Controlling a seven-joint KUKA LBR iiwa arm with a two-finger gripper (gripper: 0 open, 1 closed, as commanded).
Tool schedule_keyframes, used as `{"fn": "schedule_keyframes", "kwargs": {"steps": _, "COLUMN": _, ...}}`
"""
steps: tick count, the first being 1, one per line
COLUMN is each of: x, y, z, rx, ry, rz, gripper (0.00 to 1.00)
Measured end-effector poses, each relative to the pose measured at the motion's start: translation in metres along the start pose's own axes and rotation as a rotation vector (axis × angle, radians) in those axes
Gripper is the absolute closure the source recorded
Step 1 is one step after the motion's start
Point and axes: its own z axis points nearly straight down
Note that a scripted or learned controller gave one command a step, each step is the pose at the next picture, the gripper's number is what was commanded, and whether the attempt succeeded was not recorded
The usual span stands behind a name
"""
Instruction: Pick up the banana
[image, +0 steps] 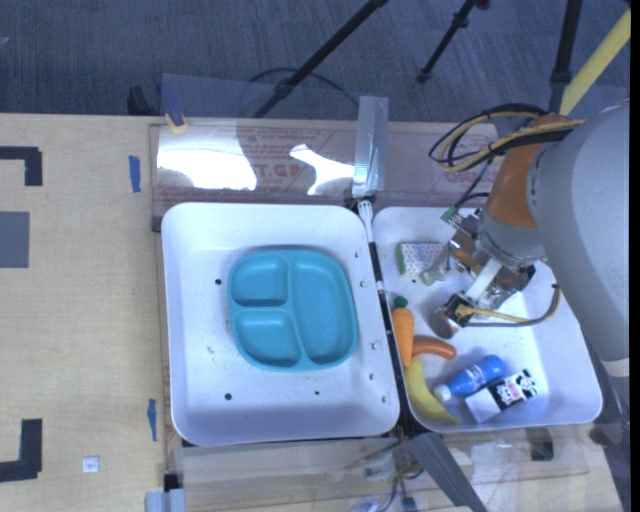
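Overhead view of the bench with two white bins side by side. In the left bin (190, 300) we see a blue divided plate (293, 307) with three compartments, lying flat near the middle of the bin floor.

The right bin (572, 352) holds the loose items. The banana (425, 396) lies in the near-left corner of this bin, close against the wall shared with the left bin, its curve running from just below the carrot down toward the front rim. The carrot (402, 331), orange with a green tip pointing to the far side, lies along the same wall just above the banana. An orange-red oblong piece (434, 348) lies beside the carrot, angled across it toward the bin's middle. A blue bottle (472, 378) lies on its side just to the right of the banana, and a white carton with black markings (506, 392) lies touching the bottle. A green-and-white packet (414, 256) lies in the far-left part of the bin.

The arm (590, 230), with its orange band (512, 190), enters from the right. The gripper (443, 262) hangs over the far half of the right bin, at the packet's right edge and well apart from the banana. We cannot tell whether the gripper is open or closed, and we see nothing held in it.
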Motion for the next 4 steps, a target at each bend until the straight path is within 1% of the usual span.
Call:
{"fn": "schedule_keyframes", "kwargs": {"steps": 1, "x": 0.0, "y": 0.0, "z": 0.0, "rx": 0.0, "ry": 0.0, "rz": 0.0, "gripper": 0.0}}
{"fn": "schedule_keyframes", "kwargs": {"steps": 2, "x": 0.023, "y": -0.045, "z": -0.094, "rx": -0.012, "ry": 0.006, "rz": 0.473, "gripper": 0.0}}
{"fn": "schedule_keyframes", "kwargs": {"steps": 3, "x": -0.023, "y": -0.041, "z": 0.002, "rx": -0.015, "ry": 0.013, "rz": 0.422, "gripper": 0.0}}
{"fn": "schedule_keyframes", "kwargs": {"steps": 4, "x": 0.066, "y": -0.048, "z": -0.095, "rx": -0.012, "ry": 0.006, "rz": 0.513, "gripper": 0.0}}
